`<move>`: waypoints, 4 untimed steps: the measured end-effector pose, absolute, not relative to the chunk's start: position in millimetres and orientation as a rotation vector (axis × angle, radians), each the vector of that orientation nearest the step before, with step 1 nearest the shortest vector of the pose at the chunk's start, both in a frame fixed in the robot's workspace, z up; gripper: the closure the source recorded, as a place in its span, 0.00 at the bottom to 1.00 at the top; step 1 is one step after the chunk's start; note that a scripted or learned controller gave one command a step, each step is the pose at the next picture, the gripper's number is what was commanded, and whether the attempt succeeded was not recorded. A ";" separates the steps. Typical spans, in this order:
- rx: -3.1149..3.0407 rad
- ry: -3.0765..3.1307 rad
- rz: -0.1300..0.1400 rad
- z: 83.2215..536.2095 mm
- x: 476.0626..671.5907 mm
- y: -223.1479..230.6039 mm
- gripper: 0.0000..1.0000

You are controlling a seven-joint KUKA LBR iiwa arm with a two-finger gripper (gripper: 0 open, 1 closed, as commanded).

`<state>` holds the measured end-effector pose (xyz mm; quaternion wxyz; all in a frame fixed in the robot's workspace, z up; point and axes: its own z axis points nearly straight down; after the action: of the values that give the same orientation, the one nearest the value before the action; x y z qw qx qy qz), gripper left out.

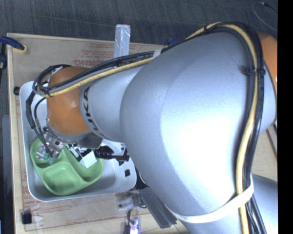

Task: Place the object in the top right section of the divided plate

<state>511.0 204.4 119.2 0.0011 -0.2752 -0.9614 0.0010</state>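
Note:
A green divided plate (66, 175) lies in the left white bin (25, 130), near its front. My gripper (48, 150) reaches down over the plate's upper left section, just under the orange wrist band (66, 101). Something small and pale (41, 153) sits at the fingertips inside that section; I cannot make out what it is or whether it is held. The large grey arm hides most of both bins and part of the plate's right side.
The arm (195, 126) covers the whole right half of the view. A grey upright bracket (122, 39) stands at the bench's back edge. Blue clamps (12, 44) sit at the back left corner. Cables (36, 116) loop beside the wrist.

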 end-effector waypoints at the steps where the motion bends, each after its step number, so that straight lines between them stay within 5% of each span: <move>1: -0.526 -3.100 -0.001 290.4 599.9 130.0 1.00; 2: -0.329 -3.129 -0.001 437.1 645.4 116.9 1.00; 3: -0.095 -3.142 0.000 443.1 644.3 67.6 1.00; 4: -0.170 -3.138 0.001 443.3 615.7 87.5 1.00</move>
<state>615.7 87.5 443.3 -0.0004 -0.0542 -0.9985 0.0004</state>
